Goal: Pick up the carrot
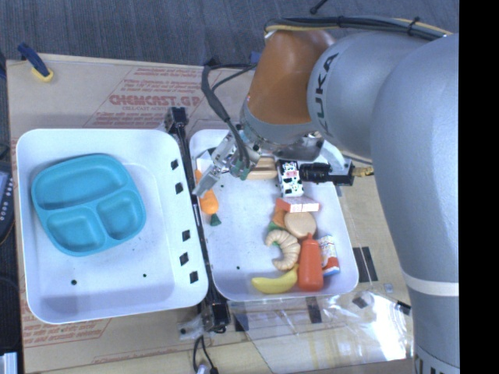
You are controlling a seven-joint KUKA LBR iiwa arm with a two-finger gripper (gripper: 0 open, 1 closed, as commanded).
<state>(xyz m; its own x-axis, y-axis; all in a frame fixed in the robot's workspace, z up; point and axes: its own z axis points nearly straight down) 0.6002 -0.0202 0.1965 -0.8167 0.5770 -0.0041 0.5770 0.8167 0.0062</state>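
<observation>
The carrot lies near the left wall of the right bin, at the frame's centre. The gripper hangs just above it, fingers spread, grasping nothing. A blue plate sits in the left bin.

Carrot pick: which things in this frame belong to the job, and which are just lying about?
Job:
carrot, near the right bin's left wall
claw, just above the carrot
right bin, which holds the carrot

Lying about:
blue tray in the left bin
banana
croissant
red bottle
milk carton
</observation>
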